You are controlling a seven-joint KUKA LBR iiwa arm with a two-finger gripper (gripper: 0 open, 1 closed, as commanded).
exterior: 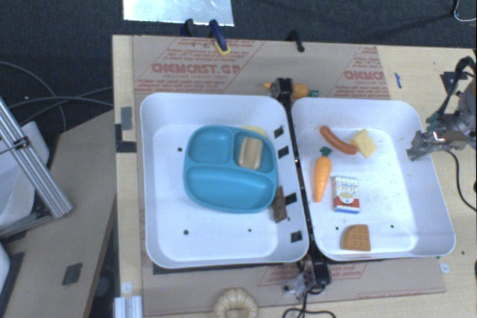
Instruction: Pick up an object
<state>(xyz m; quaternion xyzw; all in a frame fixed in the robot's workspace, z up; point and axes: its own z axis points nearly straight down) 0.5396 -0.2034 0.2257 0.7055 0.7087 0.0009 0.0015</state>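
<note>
The right bin (425,223) holds a red sausage (337,140), a yellow cheese wedge (364,143), an orange carrot (321,174), a small white and red carton (345,194) and a brown waffle (356,237). My gripper (422,147) hangs at the right bin's right rim, to the right of the cheese and apart from every object. In the left bin (168,234) lies a blue divided plate (223,186) with a tan bread piece (250,153) in its upper right compartment.
A small brown piece (279,206) sits in the left bin by the divider between the bins. A yellow item (256,132) peeks out behind the plate. A tan ring (235,304) lies on the bench in front of the bins.
</note>
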